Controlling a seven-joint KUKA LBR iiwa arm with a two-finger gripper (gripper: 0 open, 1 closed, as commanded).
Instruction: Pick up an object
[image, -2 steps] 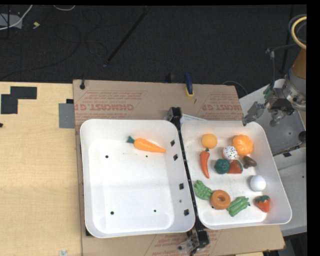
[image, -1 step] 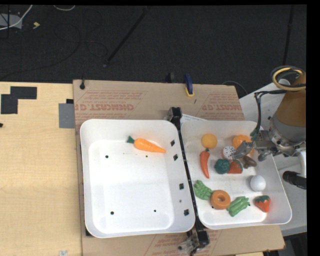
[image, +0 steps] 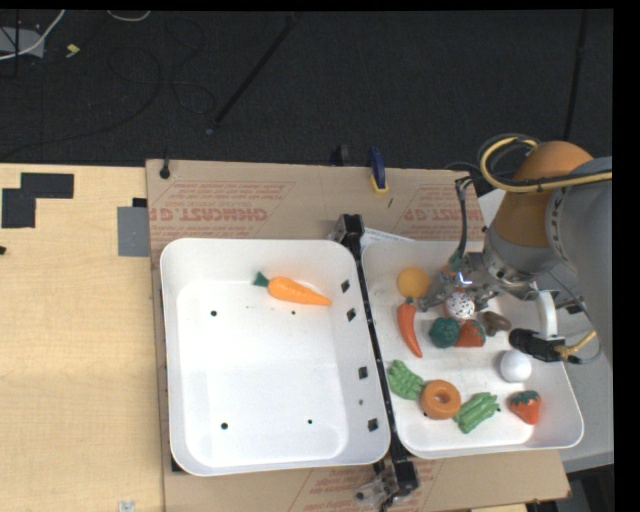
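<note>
My gripper (image: 461, 297) hangs low over the back of the right bin (image: 566, 432), just above a teal ball (image: 445, 332) and a red piece (image: 471, 335). Close to its left lie a yellow-orange ball (image: 412, 281) and a red chili pepper (image: 408, 329). A brown piece (image: 495, 322) rests to its right. Toward the front sit a white ball (image: 515, 367), a strawberry (image: 526, 405), an orange ring (image: 440, 398) and two green vegetables (image: 405, 380) (image: 477, 411). In the left bin (image: 190, 400) an orange carrot (image: 295, 290) lies near the back.
The grey arm with its orange band (image: 540, 200) comes in from the right over the right bin's back corner. A black divider (image: 365, 340) runs between the two bins. Cardboard (image: 260, 205) lies under both, and a blue clip (image: 378, 170) stands at its back edge.
</note>
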